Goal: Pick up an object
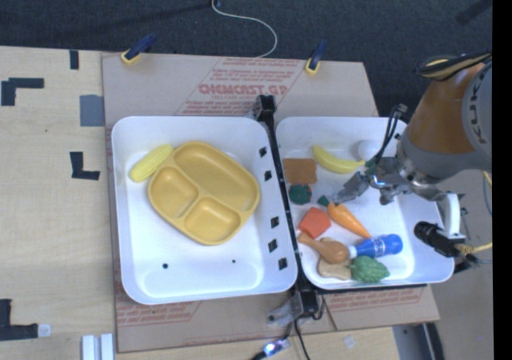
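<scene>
arm: grey arm with an orange band reaching in from the right over the right bin
end effector: the end effector hangs low over the middle of the right white bin, its two dark fingers spread a little apart, nothing seen between them
orange toy carrot: lies just near of the fingertips, tilted, apart from them
yellow toy banana: far side of the right bin, just left of the end effector
brown flat square block: left of the banana, near the divider
small dark green round piece: just near of the brown block
orange-red wedge-shaped block: left of the carrot
tan toy drumstick: near side of the right bin, beside the wedge
blue and white cylinder: right of the drumstick
green leafy toy vegetable: near edge, touching the cylinder
left white bin: holds a yellow plastic divided tray and a yellow toy corn cob touching its far left corner
bench: pale wood, with a cardboard sheet under both bins
</scene>
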Tool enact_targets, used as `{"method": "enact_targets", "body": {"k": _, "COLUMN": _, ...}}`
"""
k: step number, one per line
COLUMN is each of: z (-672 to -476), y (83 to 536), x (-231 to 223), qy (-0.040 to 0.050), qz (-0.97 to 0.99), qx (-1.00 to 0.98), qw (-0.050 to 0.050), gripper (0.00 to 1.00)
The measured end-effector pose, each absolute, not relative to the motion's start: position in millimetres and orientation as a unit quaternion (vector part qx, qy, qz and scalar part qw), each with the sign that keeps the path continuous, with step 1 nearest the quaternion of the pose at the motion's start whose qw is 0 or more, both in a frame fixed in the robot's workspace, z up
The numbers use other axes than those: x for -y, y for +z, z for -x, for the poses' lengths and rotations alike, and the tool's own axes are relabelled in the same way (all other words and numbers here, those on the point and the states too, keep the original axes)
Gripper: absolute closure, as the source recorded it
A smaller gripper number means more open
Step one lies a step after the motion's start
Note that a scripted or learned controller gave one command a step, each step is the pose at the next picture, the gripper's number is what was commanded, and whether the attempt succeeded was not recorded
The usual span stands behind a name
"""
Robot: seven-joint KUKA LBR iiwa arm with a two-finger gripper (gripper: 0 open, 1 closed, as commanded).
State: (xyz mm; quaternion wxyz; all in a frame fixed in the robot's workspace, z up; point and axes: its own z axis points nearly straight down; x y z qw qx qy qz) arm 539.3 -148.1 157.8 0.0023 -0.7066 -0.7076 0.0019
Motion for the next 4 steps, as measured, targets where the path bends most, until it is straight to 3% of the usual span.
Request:
{"method": "enact_targets", "body": {"k": 1, "z": -527.9, "y": 102.0, "x": 149.9, "qy": 0.0022, "qz": 0.707, "qx": 0.707, "qw": 0.003, "gripper": 0.0}}
{"method": "enact_targets", "body": {"k": 2, "z": -527.6, "y": 83.4, "x": 149.1, "qy": 0.0011, "qz": 0.706, "qx": 0.708, "qw": 0.001, "gripper": 0.0}}
{"method": "enact_targets", "body": {"k": 3, "z": -528.2, "y": 94.9, "x": 149.3, "qy": 0.0007, "qz": 0.707, "qx": 0.708, "qw": 0.0, "gripper": 1.0}}
{"method": "enact_targets", "body": {"k": 4, "z": -532.3, "y": 141.5, "x": 157.3, "qy": -0.0005, "qz": 0.707, "qx": 0.707, "qw": -0.001, "gripper": 1.0}}
